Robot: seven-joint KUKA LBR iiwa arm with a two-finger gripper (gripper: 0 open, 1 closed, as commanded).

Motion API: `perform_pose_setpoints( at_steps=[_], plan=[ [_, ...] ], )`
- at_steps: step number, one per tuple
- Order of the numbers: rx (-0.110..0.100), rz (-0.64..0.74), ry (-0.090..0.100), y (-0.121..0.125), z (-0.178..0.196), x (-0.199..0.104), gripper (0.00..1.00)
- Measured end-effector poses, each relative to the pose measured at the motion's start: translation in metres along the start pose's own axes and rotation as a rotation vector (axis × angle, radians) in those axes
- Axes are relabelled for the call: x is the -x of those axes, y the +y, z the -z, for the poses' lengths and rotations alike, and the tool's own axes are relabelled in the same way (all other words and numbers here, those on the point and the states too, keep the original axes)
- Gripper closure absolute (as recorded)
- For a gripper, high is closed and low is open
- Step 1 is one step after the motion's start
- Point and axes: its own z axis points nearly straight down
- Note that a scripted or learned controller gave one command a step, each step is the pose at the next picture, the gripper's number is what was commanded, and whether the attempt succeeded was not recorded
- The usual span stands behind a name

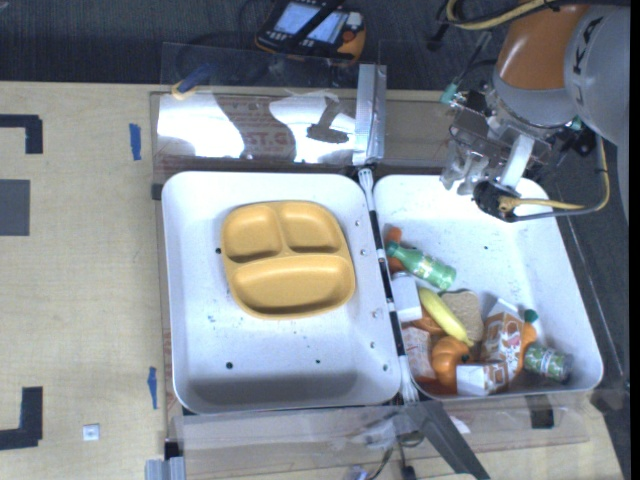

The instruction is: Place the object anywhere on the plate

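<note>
Arm enters from upper right, wrist angled down-left, gripper (pixel 470 173) poised over the back rim of the right bin (pixel 560 258); whether it is spread or pinched, cannot tell. Yellow plate (pixel 288 258) sits in left bin (pixel 190 298). Objects, a banana (pixel 450 313) and green bottle (pixel 422 265) among them, heaped in the right bin's front-left corner

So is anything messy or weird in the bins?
The toy food is heaped in a jumble in the right bin's near corner, pieces lying across each other. The yellow plate sits flat and tidy in the left bin.
</note>
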Motion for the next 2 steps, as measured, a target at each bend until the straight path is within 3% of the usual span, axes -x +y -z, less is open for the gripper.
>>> perform_pose_setpoints(
  at_steps=[1, 2],
  plan=[
    [0.0, -0.169, 0.001, -0.058, -0.031, 0.029, 1.0],
    [-0.001, -0.365, 0.0, -0.102, -0.078, 0.077, 1.0]
  ],
)
